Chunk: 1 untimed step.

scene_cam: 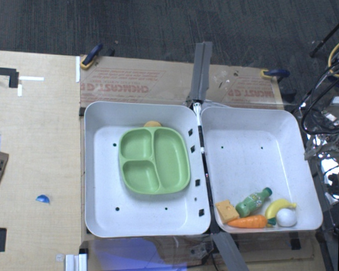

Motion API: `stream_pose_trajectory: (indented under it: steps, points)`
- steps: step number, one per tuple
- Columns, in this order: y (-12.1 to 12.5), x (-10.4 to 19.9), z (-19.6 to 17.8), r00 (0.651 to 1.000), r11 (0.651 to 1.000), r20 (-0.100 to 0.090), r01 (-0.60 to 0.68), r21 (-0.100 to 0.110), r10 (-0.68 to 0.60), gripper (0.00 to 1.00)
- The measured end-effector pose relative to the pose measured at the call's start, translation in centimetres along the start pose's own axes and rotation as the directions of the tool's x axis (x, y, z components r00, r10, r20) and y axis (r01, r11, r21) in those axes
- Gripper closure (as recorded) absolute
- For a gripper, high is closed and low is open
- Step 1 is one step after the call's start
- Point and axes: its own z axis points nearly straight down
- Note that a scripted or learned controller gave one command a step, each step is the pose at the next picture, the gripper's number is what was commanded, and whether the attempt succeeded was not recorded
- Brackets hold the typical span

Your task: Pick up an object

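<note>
A green divided plate is seen at the centre of the left bin, with a small yellowish thing peeping out at its 12 o'clock edge. In the right bin, the toys are crowded at 5 o'clock: a yellow wedge, an orange carrot, a green bottle, a banana and a white ball, most touching one another. Whether the jaws are released or clenched cannot be told.

A grasp could easily be spoiled here: the pieces are packed against the bin wall, so fingers may be blocked or two things nudged together. The ball would probably roll away.
</note>
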Motion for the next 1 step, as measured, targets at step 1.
stream_pose_trajectory:
  steps: [1]
  points:
    - [-0.02, 0.02, -2.53, 0.995, 0.995, -0.005, -0.101, 0.002, 0.101, 1.0]
